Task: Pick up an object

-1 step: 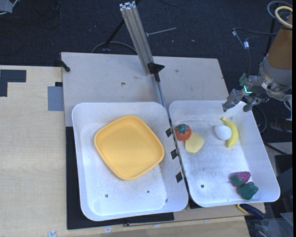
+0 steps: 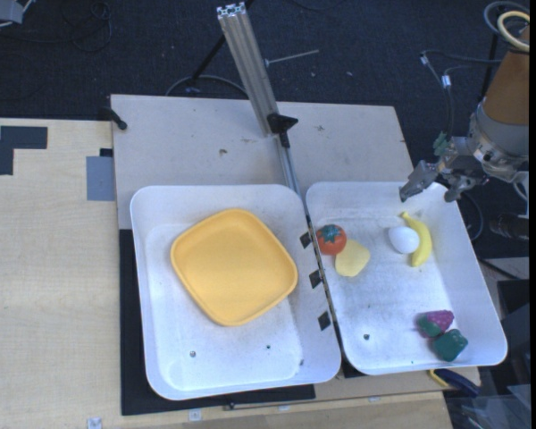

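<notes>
In the camera view, two shallow white bins are seen side by side on the desk (image 2: 205, 141). The left bin (image 2: 161, 347) is occupied by a yellow plate (image 2: 233, 264), which is laid flat near its middle. The right bin (image 2: 384, 329) is seen to hold several small things: a red tomato (image 2: 331, 237) is placed near its left wall, with a pale yellow piece (image 2: 352, 258) touching it on the lower right; a white egg (image 2: 403, 239) is set further right, and a banana (image 2: 419, 238) is curved just beside the egg on its right, apparently touching it. Near the lower right corner of that bin, a purple thing (image 2: 436, 321) and a dark green thing (image 2: 450, 344) are found close together. The grey arm with its orange band (image 2: 509, 83) is seen entering from the right, and the gripper (image 2: 435, 183) is held above the upper right edge of the right bin, with its two fingers spread apart and nothing between them. The banana and the egg are located just below the gripper, nearest to it, apart from it; the tomato and the yellow piece are placed further to its lower left, and the purple and green things are well apart from it, toward the near corner.
</notes>
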You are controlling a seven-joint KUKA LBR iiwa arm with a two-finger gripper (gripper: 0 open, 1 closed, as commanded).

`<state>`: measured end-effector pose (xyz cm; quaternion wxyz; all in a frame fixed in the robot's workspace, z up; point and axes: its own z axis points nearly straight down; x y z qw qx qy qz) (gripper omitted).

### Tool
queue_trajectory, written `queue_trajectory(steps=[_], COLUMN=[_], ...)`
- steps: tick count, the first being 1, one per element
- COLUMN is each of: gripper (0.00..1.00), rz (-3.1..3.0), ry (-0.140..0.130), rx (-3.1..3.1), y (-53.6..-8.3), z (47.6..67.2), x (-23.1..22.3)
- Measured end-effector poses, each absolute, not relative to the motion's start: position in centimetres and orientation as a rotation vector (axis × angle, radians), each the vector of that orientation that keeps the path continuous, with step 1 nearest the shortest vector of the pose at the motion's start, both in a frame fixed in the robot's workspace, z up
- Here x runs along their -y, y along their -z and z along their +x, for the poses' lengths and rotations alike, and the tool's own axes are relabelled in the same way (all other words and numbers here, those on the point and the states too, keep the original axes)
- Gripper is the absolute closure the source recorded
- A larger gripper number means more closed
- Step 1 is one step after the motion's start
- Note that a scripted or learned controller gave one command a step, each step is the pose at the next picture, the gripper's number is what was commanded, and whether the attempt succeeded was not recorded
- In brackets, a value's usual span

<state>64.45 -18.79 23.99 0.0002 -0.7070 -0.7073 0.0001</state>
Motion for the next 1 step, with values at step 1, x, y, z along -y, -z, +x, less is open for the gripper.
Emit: queue_trajectory(steps=[1], gripper=[0.00], rz=[-2.218], ry=[-0.004], rx=[2.221], y=[-19.29], z=[65.12], x=[19.13])
